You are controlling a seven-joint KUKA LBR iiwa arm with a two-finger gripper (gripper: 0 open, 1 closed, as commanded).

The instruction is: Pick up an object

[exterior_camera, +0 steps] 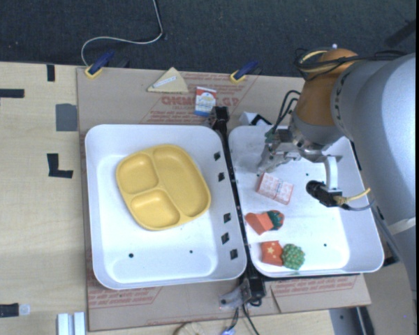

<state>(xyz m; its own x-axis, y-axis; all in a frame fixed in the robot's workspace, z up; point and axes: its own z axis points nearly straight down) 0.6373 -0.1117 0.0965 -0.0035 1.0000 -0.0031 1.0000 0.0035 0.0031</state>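
Note:
The right bin (335,257) holds a pale pink box (275,188), an orange-and-green toy (265,221) below it, and an orange block beside a green bumpy ball (292,255) near the front. My gripper (274,155) hangs low in the back of this bin, just above and left of the pink box. The wrist with its orange band (321,96) is above it. Nothing shows between the gripper and the box.
The left bin (105,257) contains a yellow divided plate (162,185). Behind the bins on the cardboard lie a small red-and-white carton (205,102) and a pale wedge (169,82). A black cable (335,195) loops off the wrist over the right bin.

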